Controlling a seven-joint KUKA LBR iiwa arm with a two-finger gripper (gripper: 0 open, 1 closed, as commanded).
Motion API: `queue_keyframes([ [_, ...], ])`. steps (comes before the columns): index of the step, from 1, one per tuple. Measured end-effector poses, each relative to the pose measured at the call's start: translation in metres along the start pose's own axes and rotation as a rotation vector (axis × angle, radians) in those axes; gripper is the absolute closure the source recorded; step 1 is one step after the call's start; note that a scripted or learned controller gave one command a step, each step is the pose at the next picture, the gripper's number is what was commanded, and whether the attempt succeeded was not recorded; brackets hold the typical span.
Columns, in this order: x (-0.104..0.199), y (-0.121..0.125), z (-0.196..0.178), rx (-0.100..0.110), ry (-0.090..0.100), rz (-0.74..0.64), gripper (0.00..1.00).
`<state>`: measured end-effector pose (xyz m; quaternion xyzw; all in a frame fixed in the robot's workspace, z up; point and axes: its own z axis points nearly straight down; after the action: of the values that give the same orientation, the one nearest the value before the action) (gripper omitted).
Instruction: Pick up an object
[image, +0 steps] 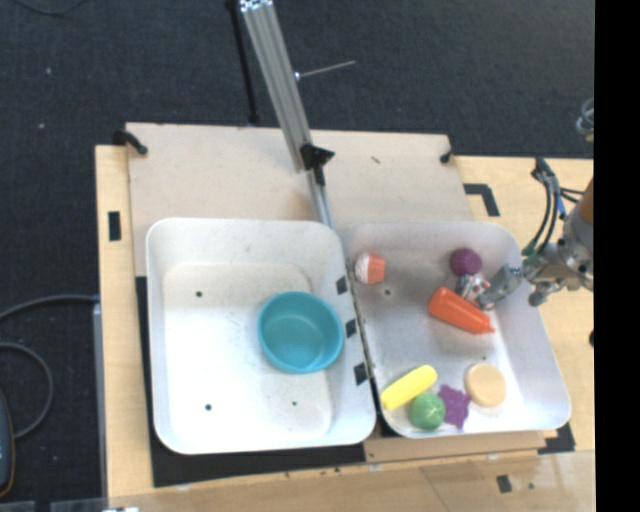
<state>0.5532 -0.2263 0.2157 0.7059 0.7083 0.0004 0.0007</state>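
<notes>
White plastic bins sit side by side on the surface (120, 300). Your left bin (200, 250) carries a blue bowl (300, 331), right of its middle. Your right bin (540, 370) holds the small things: an orange carrot (461, 310) lying near the middle, a purple ball (465, 262) just beyond it, an orange and white piece (370, 268) by the far left wall, and at the near edge a yellow piece (409, 386), a green ball (428, 410), a purple piece (455, 405) and a tan disc (486, 385). Your jaws (490, 288) reach in from the right, low over the carrot's right end and just near the purple ball. You cannot tell how wide they stand, nor see anything gripped.
</notes>
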Motion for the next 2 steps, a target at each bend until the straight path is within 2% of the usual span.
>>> queue_keyframes([
  [1, 0.0, 0.0, 0.0, 0.0, 0.0, 0.0, 0.0],
  [2, 0.0, -0.004, 0.041, 0.002, -0.002, 0.004, 0.0],
])
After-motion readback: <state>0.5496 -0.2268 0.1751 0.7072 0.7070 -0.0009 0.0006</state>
